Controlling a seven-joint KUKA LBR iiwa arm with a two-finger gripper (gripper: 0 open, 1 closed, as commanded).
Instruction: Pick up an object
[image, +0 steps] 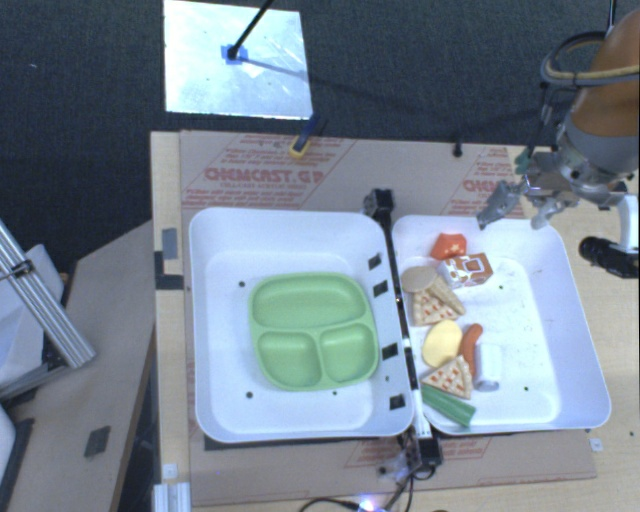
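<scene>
My gripper (521, 209) hangs above the far edge of the right bin (560, 330), with its two fingers spread apart and nothing between them. Below and to its left lie the toy foods: a red pepper piece (449, 245), a red-and-white block (467, 269), a tan round piece (419, 278), a pizza slice (434, 303), a yellow lemon-like piece (442, 343), an orange sausage (471, 342), a white piece (488, 364), a second pizza slice (450, 378) and a green stalk (447, 405).
The left bin (230, 260) holds a green divided plate (312, 330). A black divider (392, 300) runs between the bins. A silver sheet (238, 60) lies on the dark floor beyond the bench. The right bin's right half is bare white.
</scene>
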